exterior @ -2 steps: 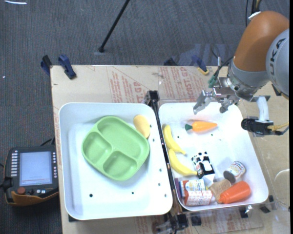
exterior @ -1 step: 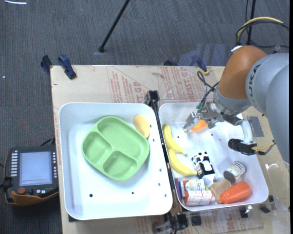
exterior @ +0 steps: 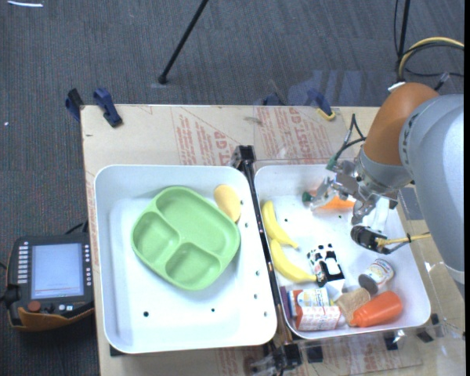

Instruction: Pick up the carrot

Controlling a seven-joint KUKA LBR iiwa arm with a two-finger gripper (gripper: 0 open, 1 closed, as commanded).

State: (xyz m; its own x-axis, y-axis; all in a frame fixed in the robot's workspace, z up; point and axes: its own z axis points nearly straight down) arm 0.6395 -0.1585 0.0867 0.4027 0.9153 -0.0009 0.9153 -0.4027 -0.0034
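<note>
Gripper (exterior: 341, 190) sits right over the carrot (exterior: 334, 204), can't tell its state; carrot's near the bin wall (exterior: 298, 168), could slip sideways.

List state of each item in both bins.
plate: upright in left bin, compartments bare
lemon: beside plate's rim
bananas: lying flat, right bin
carrot: lying in right bin, at the gripper
orange bottle: on its side
carton: lying flat

Cardboard-covered bench (exterior: 180, 131); two white bins side by side, left bin (exterior: 110, 288), right bin (exterior: 411, 265)
</note>
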